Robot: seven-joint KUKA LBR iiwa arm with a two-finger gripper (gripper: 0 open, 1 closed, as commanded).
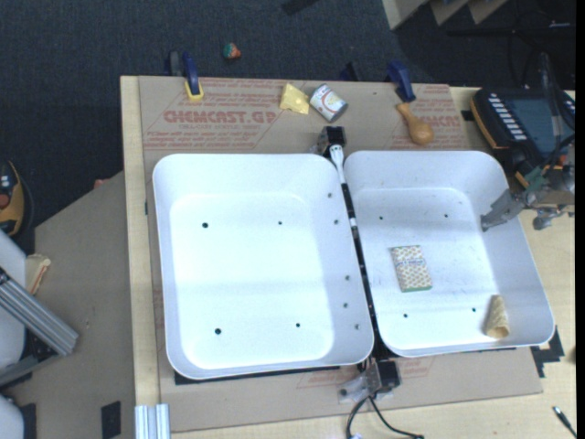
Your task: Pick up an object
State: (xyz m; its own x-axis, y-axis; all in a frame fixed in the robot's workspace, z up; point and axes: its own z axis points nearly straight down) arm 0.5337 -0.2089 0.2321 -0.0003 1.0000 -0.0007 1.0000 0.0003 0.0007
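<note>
So far nothing is lifted — the gripper [498, 213] hangs at the right bin [457, 167] rim, its state unclear, patterned card [411, 268] untouched.

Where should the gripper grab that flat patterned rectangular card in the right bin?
The flat patterned rectangular card lies flat on the right white bin's floor, away from the walls. Probably best to come straight down from above and pinch across its shorter width, fingers straddling the long edges.

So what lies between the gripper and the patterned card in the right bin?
In the camera view, bare white bin floor separates the gripper from the patterned card.
</note>
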